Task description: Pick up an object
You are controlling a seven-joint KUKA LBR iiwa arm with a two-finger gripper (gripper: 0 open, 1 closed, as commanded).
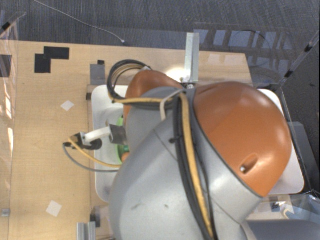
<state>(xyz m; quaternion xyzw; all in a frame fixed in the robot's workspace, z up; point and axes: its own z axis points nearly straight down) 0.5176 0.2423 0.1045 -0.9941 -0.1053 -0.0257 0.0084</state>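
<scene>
The arm [200,174] covers most of the left bin [100,104]. A green object [120,151] peeks out beside the arm, well inside the bin's left rim.

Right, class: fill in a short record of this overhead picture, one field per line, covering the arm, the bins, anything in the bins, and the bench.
arm: grey body with orange band, reaching in from the right and covering most of both bins
cables: black and yellow, running along the arm
left bin: white rim showing left of the arm
bin contents: something green at the arm's edge, too hidden to name
right bin: white corner at right
bench: light wood, with black marks
claw: open or shut cannot be told
</scene>
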